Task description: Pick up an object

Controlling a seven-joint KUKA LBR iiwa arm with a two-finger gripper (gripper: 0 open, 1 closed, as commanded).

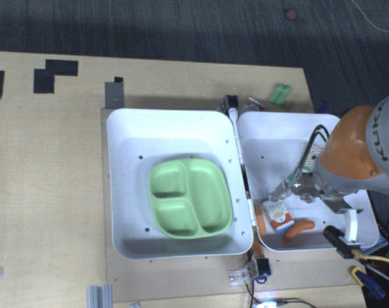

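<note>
Your end effector (285, 194) hangs low in the right bin (271, 140); how wide it stands, you cannot tell. The small carton (279, 215) lies just below it, and the orange sausage (298, 229) a little further, long axis across.

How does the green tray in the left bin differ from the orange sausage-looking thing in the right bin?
The green tray is pale green, broad and flat with three compartments; the orange sausage is small, slim and rounded. The tray sits mid-bin in the left bin, alone; the sausage lies near the front edge of the right bin, beside a small carton. Both rest on a bin floor.
</note>
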